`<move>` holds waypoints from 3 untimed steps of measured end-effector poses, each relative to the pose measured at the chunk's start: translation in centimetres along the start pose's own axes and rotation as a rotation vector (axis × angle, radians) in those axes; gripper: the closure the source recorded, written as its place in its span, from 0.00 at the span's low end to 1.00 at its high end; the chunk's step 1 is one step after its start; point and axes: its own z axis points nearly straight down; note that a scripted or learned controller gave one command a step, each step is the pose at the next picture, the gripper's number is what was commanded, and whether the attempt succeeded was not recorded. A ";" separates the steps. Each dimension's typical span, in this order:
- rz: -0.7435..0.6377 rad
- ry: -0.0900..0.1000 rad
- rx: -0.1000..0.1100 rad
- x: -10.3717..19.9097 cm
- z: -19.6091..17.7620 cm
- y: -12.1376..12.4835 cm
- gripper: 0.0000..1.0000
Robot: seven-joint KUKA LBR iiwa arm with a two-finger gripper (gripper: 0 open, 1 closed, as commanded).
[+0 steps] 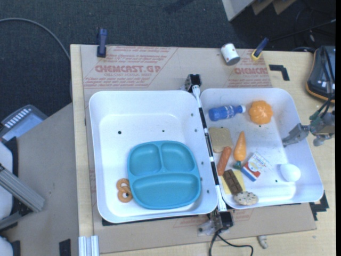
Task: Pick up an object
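Note:
My gripper reaches in at the right rim of the right bin, and little of it shows. In that bin lie a blue bottle, an orange, a carrot, a red sausage, a slice of bread, a chocolate bar, a cookie, a small packet and a white egg. The egg is below the gripper and the orange is up and to its left. Nothing is seen in its grasp.
The left bin holds a blue divided plate and a pretzel by the plate's left edge. A white roll and a blue clip sit on the cardboard behind the bins.

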 end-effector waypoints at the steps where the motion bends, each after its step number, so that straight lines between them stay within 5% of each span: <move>1: -0.002 0.002 0.002 8.2 6.1 3.4 0.00; 2: -0.001 0.001 -0.003 11.1 14.9 5.9 0.00; 3: 0.000 0.001 -0.006 11.2 13.9 6.0 1.00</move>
